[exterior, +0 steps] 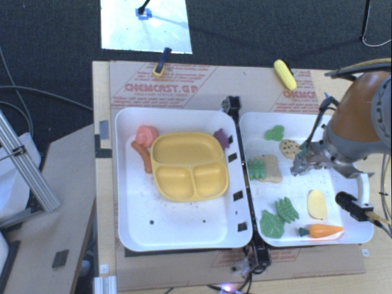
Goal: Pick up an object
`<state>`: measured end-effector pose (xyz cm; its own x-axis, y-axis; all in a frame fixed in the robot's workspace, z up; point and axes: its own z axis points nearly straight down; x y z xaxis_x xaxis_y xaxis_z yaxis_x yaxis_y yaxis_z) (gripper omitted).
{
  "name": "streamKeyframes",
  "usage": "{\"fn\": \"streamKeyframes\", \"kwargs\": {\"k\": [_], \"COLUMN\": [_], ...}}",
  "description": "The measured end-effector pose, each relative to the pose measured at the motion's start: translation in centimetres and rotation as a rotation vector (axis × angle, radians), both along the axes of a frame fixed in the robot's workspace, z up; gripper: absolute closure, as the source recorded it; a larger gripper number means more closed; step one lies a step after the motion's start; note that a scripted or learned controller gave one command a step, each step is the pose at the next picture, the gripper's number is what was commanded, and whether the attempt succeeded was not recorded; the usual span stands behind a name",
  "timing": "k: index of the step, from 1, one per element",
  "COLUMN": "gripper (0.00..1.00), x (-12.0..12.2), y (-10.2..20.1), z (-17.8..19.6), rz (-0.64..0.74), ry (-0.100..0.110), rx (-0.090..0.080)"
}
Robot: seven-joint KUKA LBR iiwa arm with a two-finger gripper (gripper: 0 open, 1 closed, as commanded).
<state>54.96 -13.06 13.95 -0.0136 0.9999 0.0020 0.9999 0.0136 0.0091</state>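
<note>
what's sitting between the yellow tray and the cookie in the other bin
In the camera view, between the yellow tray and the cookie: the bins' black-clipped rims, then bare white floor.

**Setting: robotics lab, bin-picking test bench**

Bench [184, 81] is topped with a printed protective sheet and carries two shallow white bins [131, 225] side by side. Beyond the bench: dark carpet-like floor with a pale square sheet [122, 23] laid on it. Left of the bench: loose cables [37, 94] and an aluminium extrusion strut [27, 164]. From the right of the bench, an industrial grey arm with an orange band [361, 103] reaches in. Bin contents are toy food props: plastic carrot [323, 230], leafy greens [286, 209], cookie [288, 147], plus a yellow sectioned tray [187, 164]. Toy corn [284, 74] lies on the bench behind the bins.
</note>
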Motion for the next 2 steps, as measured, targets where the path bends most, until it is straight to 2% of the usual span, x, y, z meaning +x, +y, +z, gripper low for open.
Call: {"fn": "streamKeyframes", "kwargs": {"k": [1, 2], "gripper": [1.0, 1.0], "x": [-5.5, -5.2], "y": [5.1, 4.8], "z": [1.3, 2.3], "rz": [-0.006, -0.009], "ry": [0.011, 0.005], "rx": [0.001, -0.002]}}
